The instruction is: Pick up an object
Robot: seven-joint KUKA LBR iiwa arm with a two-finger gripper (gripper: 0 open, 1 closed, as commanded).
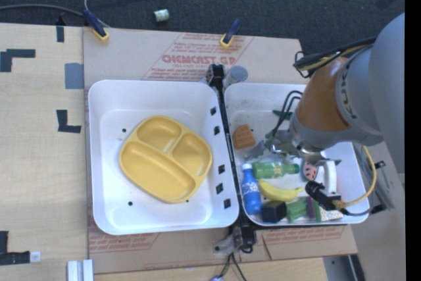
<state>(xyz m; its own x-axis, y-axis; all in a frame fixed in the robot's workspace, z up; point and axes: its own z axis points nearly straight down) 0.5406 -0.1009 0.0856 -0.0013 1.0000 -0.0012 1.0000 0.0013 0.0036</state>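
Observation:
The right bin (260, 97) holds several small objects. A brown block (244, 136) lies near its left wall. Below it are a blue bottle (249, 189), a green bottle (275, 170), a yellow banana (281, 191), a black piece (273, 212) and a green piece (298, 209). A watermelon slice toy (309, 172) and a white object (327, 176) lie further right. My gripper (276, 145) hangs low over the middle of this bin, just above the green bottle and to the right of the brown block. The wrist hides what is under it.
The left bin (105, 102) holds a yellow divided plate (166, 158). A black divider with clips (221, 141) runs between the bins. The grey arm with its orange band (322, 99) covers the right bin's upper right part. Cables and clamps lie beyond the bins.

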